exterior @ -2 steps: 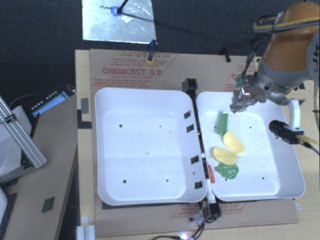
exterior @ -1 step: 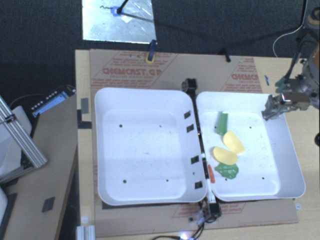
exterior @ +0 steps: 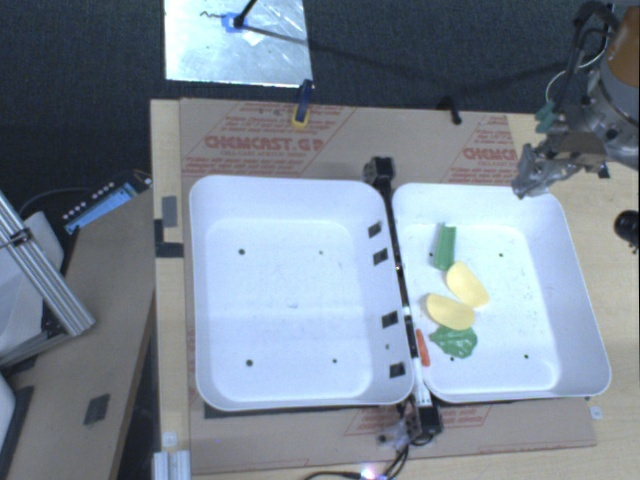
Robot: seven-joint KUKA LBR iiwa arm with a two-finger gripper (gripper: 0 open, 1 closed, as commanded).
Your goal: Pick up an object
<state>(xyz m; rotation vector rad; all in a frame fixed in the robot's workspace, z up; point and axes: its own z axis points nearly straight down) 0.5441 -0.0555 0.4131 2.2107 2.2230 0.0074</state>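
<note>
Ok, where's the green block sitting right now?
The green block lies in the right bin, toward its upper left near the divider, just above the two yellow pieces.

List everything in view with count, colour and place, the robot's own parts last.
Shallow plastic bins: 2, white, side by side on the bench.
Rectangular block: 1, green, right bin, upper left part.
Rounded yellow pieces: 2, yellow, right bin, below the block.
Flat leaf-like piece: 1, dark green, under the lower yellow piece.
Small stick-like item: 1, orange-red, at the right bin's left wall.
Metal sheet: 1, silver, floor beyond the bench.
Gripper: 1, grey, above the right bin's far right corner.
</note>
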